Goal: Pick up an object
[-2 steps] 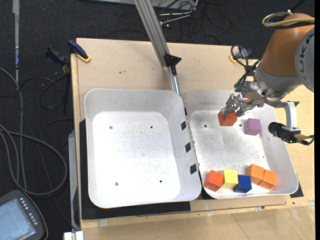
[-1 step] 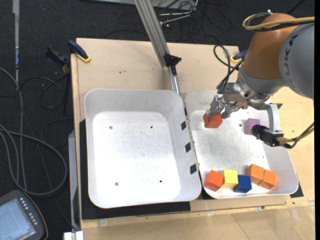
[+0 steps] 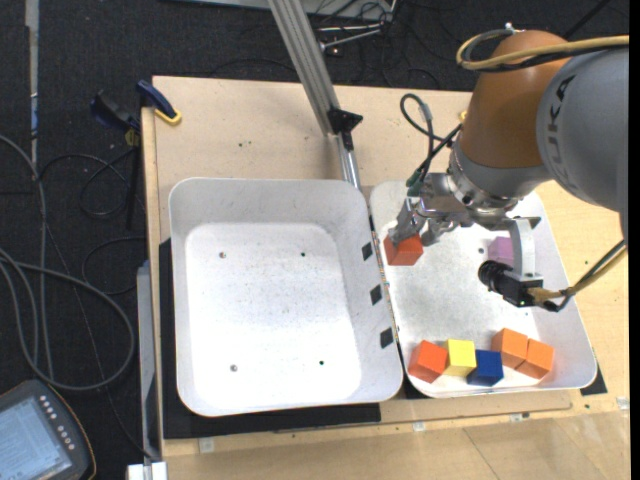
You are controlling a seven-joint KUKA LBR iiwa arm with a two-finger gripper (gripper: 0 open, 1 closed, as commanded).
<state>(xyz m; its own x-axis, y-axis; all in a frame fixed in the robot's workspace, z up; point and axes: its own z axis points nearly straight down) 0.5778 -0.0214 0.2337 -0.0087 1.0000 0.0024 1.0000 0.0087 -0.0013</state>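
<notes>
Orange-red block (image 3: 404, 251) sits clamped between the jaws of the gripper (image 3: 408, 236), held above the right bin (image 3: 570, 313) near that bin's left wall. Along the right bin's near wall lie an orange block (image 3: 429, 359), a yellow block (image 3: 461, 354), a blue block (image 3: 487, 367) and two more orange blocks (image 3: 525, 352). A pink block (image 3: 501, 249) shows behind the wrist.

place: robotics lab | cues: two white bins (image 3: 190, 268) on bench (image 3: 250, 118), loose floor cables (image 3: 60, 188)
</notes>
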